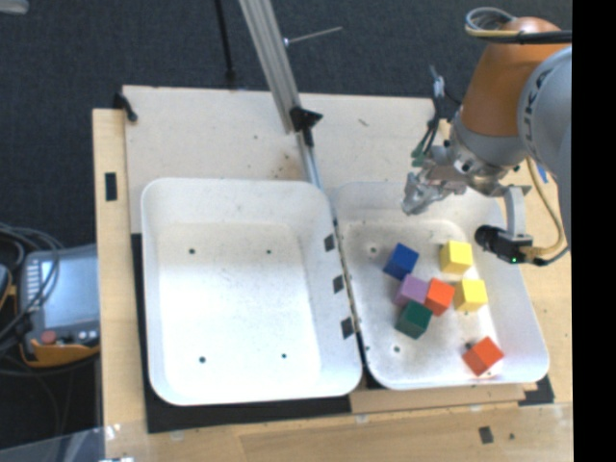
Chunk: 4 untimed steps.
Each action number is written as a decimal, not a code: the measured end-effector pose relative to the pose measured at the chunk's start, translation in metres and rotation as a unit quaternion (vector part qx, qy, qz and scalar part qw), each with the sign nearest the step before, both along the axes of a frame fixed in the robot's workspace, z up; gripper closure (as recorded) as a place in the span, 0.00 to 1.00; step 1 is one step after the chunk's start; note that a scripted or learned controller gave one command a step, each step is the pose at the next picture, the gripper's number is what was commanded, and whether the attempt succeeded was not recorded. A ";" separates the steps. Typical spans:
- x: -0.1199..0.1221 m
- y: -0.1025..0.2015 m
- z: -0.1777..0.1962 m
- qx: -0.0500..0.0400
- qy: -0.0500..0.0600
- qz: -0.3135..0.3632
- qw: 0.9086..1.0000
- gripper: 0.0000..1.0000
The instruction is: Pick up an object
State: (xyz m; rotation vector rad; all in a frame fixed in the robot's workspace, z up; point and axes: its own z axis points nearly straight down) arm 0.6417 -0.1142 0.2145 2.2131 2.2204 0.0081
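- The grey-and-orange arm [505,89] reaches in from the right, its gripper [421,196] poised above the right bin's far rim, apparently before a descent; whether it is spread or pressed together cannot be told.
- The left bin [241,195] sits just beside it.
- The right bin [525,359] holds the candidates: a blue cube [401,260], two yellow cubes [456,256], a purple one [413,289], a green one [414,319], and two orange ones [483,354], clustered mid-bin.

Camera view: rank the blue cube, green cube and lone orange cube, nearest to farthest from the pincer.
Pincer hangs over the right bin's far edge.
1. Blue cube, upper left of the cluster.
2. Green cube, cluster's near side.
3. Lone orange cube, near right corner.
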 end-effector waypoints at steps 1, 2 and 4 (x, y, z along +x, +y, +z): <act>0.008 0.007 0.051 0.000 0.000 0.001 1.000 1.00; -0.013 0.057 0.038 0.000 0.005 0.001 1.000 1.00; -0.052 0.146 0.039 0.001 0.004 0.002 1.000 1.00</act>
